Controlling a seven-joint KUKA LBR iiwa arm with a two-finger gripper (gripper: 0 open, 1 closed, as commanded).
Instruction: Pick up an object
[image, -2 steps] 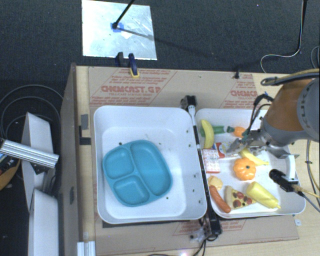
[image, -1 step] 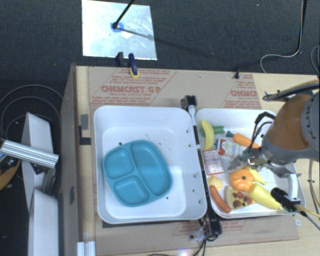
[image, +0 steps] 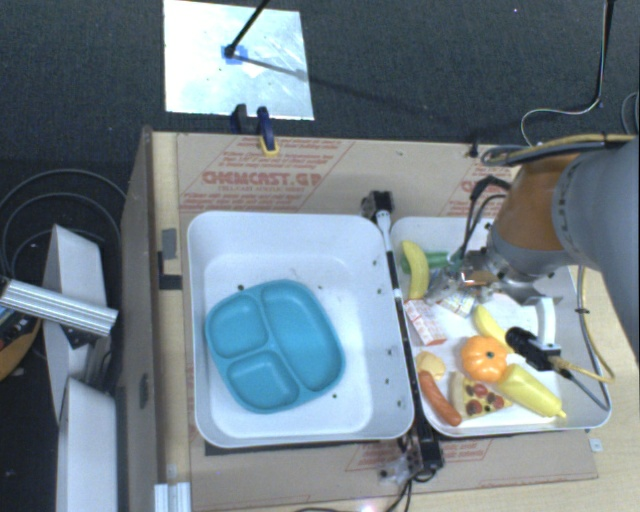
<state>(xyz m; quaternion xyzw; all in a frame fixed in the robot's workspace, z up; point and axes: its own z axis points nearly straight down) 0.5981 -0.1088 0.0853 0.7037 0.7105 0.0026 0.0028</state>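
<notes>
While the arm (image: 560, 215) is reaching in from the right, its tool (image: 468, 278) is sitting low in the right bin (image: 590, 415), beside the banana (image: 414, 268); its state cannot be told. The orange (image: 484, 358), yellow pepper (image: 530, 390) and pizza slice (image: 482, 400) are lying nearer the front, and the blue plate (image: 272, 343) is resting in the left bin (image: 290, 232).

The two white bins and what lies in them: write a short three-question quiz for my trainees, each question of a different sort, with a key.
1. True or false: the blue divided plate lies in the left bin.
2. Which lies nearest the orange toy pumpkin? A) yellow pepper B) blue clamp C) blue divided plate
3. Fill in: the gripper is over the ____ bin.

Key: 1 true; 2 A; 3 right.
</notes>
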